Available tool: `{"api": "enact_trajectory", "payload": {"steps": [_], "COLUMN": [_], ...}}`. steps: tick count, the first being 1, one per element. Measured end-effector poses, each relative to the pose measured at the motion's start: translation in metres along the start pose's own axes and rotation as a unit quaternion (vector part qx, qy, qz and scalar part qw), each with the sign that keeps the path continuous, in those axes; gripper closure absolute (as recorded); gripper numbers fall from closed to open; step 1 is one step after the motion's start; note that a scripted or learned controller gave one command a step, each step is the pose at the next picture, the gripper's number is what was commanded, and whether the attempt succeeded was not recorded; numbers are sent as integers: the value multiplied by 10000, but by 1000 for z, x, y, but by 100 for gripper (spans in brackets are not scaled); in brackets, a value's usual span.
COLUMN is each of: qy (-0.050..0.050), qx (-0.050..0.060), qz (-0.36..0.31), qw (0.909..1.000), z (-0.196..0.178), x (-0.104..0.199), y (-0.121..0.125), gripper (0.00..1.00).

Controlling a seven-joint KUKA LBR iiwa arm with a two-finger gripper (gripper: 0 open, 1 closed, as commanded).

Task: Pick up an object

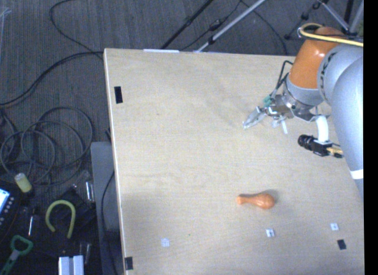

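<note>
A small orange object (257, 200), shaped like a gourd with a thin neck pointing left, lies on the pale wooden board (177, 149) toward the front right. My gripper (265, 127) hangs over the board's right part, well behind the orange object and apart from it. Its two metal fingers (252, 118) are spread open, and nothing is between them. The grey arm with its orange band (310, 64) comes in from the right edge.
A black tape mark (118, 94) sits near the board's left edge, and small markers (270, 232) dot the front right. Left of the board, the floor holds cables (47, 138) and a yellow-green hook (59, 214). Stand legs (254, 2) cross behind the board.
</note>
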State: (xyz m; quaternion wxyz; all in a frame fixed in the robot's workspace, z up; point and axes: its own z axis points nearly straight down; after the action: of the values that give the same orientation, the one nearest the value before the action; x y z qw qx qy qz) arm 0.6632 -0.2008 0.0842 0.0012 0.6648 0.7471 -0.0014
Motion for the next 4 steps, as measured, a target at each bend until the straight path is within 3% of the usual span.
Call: {"api": "enact_trajectory", "payload": {"steps": [1,2,3,4], "qy": [-10,-10,7,14], "qx": [-2,-1,7,-3], "qz": [-2,-2,-90,-1465], "qw": [10000,10000,10000,9892], "z": [-9,-9,1,0], "x": [0,0,26,53], "y": [0,0,8,11], "gripper": [100,0,0,0]}}
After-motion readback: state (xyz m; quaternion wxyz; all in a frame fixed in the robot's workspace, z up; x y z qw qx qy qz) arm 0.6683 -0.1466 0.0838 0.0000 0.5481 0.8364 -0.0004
